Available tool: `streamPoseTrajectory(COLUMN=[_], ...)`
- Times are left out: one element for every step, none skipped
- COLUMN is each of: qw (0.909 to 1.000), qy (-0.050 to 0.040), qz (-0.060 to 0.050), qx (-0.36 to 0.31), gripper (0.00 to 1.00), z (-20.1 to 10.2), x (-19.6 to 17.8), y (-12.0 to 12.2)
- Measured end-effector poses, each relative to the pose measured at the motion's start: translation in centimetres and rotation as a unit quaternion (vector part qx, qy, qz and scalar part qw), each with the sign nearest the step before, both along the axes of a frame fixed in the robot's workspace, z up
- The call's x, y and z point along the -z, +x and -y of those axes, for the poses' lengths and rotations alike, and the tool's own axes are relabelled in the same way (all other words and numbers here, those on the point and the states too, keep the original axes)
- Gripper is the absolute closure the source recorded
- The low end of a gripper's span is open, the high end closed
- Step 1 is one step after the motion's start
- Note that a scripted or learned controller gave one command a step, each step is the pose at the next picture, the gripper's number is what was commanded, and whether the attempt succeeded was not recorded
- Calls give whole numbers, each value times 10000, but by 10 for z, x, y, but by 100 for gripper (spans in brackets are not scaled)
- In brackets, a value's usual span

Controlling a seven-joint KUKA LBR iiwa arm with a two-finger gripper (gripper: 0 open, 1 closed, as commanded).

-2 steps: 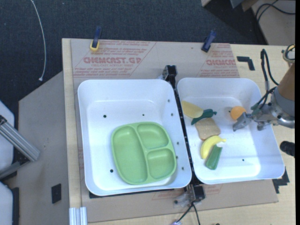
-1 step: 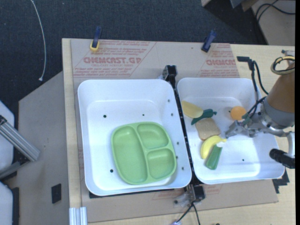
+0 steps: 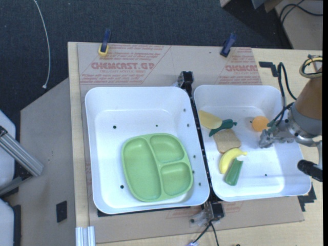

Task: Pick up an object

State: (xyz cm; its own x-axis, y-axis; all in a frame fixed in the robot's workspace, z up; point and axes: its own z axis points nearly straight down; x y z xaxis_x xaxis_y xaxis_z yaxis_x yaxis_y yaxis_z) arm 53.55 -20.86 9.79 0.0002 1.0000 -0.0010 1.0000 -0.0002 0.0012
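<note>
The claw [image 3: 266, 137] hangs low inside the right bin [image 3: 256, 186], just beside an orange ball [image 3: 260, 123]; whether it is open or closed cannot be told. A banana [image 3: 228, 159] lies nearby. A green divided plate [image 3: 156, 165] sits in the left bin [image 3: 102, 137].

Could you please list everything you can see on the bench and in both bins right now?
Bins: two, white, side by side on the bench.
Divided plate: one, green, in the left bin.
Banana: one, yellow, right bin, touching the green bottle.
Green bottle: one, right bin, near front.
Bread slice: one, tan, right bin.
Orange ball: one, right bin, beside the pincer.
Clamps: two, blue, at the bench's far edge.
Pincer: one, grey, low over the right bin.
</note>
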Motion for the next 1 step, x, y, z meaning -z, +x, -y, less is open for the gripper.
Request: streamPoseTrajectory(qw=[10000], qy=[-3], qz=[4], qx=[-3], gripper=[100], z=[1], x=[-60], y=[5])
